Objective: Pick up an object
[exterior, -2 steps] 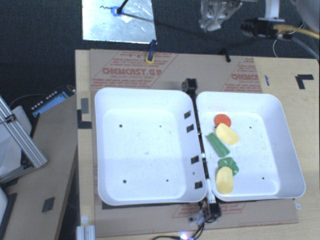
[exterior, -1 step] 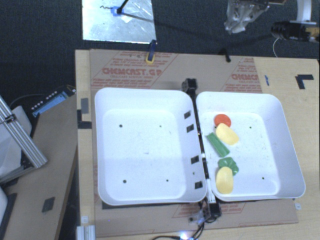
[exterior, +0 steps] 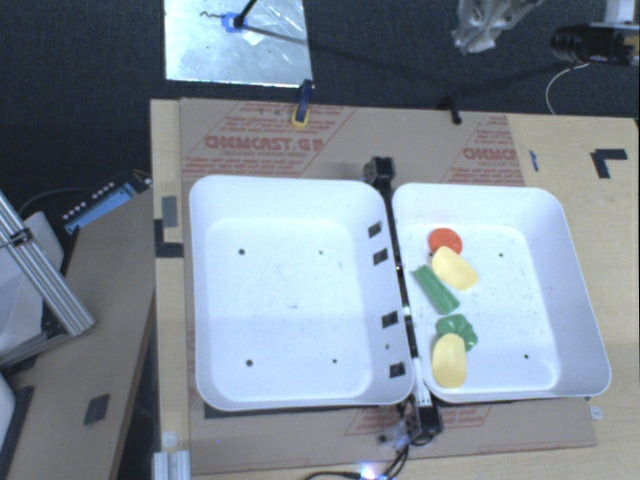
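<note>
Jaws [exterior: 484, 30] of mine hang high beyond the far edge of the worktop [exterior: 250, 133], over dark carpet; whether they are spread or closed I cannot tell. Red "CHEMCAST GP" lettering repeats across the brown sheet [exterior: 262, 140] under both bins. The shallow white right bin [exterior: 575, 268] holds a red round piece [exterior: 445, 240], two yellow pieces [exterior: 455, 268] and green pieces [exterior: 436, 290], clustered by its left wall.

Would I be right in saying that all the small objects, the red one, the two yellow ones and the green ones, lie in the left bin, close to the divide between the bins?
Not quite: they lie in the right bin, not the left. The camera view shows the red object, the two yellow objects and the green pieces close to the divide, as you said.
</note>
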